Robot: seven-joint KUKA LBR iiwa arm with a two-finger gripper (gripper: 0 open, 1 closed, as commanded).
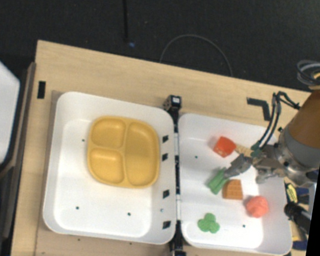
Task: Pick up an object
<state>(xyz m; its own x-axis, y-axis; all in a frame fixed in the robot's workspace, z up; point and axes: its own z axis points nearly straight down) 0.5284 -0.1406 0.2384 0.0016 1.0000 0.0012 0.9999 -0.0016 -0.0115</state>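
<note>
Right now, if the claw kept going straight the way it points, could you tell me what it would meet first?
Most likely the green block: the claw points down and to the picture's left, with the block's upper end right at its tip. The orange block lies just beside that line. Height above them is unclear.

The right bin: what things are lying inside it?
Inside the right bin lie a red block, green bar, orange block, pink ball and green clover. The gripper covers part of the floor.
</note>
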